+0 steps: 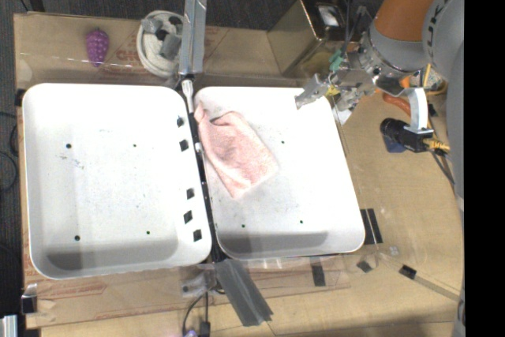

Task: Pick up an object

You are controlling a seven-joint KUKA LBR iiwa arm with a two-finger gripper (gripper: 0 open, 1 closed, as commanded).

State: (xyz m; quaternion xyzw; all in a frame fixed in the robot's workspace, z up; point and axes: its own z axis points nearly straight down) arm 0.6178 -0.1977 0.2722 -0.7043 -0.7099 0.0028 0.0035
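A crumpled pink cloth (235, 149) lies in the right bin (316, 193), in its far left part, close to the divider between the bins. My gripper (320, 104) hangs over the far right corner of that bin, well to the right of the cloth and apart from it. Its fingers (306, 98) stand spread, and nothing sits between them. The left bin (102, 170) holds no object that I can see.
On the bench behind the left bin lie a small purple object (97, 46) and a white coiled thing (160, 40). A metal box (314, 21) stands behind the right bin, near the arm. Grey bars run along the bins' divider.
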